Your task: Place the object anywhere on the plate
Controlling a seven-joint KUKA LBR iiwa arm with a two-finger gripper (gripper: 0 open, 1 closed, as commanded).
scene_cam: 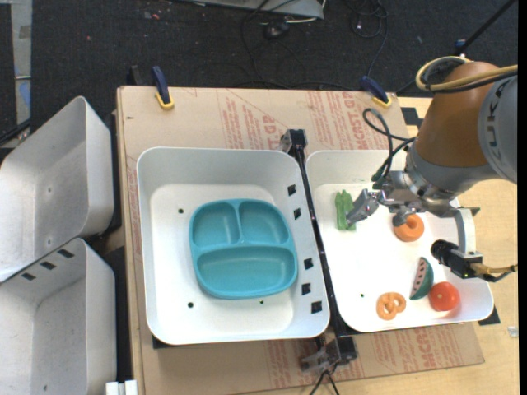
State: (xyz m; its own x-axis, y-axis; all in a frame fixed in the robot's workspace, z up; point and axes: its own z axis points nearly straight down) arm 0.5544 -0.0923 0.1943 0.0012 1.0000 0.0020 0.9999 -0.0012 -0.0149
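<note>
**Table inventory: tool over right bin, plate in left bin**

From my remote station I logged the following.

Item 1. A turquoise plastic plate with three compartments (243, 249) lay flat in the middle of the left shallow white bin (156, 220). I saw nothing resting on it.

Item 2. The right shallow white bin (346, 311) held all the small things. A green leafy plastic vegetable (343, 211) lay near its left wall. A round orange plastic fruit (408, 229) sat near the middle. A watermelon slice with a green rind (421, 277) lay toward the near right corner, just beside a red plastic tomato (445, 296). A tan pretzel-shaped piece (390, 305) lay near the front wall, left of the slice.

Item 3. The grey arm with its orange band (461, 109) reached in from the right, over the right bin. The tool (387, 204) hung between the green vegetable and the orange fruit, with one grey finger (360, 210) angled toward the vegetable. I could not tell whether its fingers stood apart or together, nor whether they touched anything, and I saw nothing clamped between them.

Item 4. Both bins sat side by side on a brown cardboard sheet (247, 113) covering the table. Two further white bins (49, 188) stood off the table's left edge.
</note>
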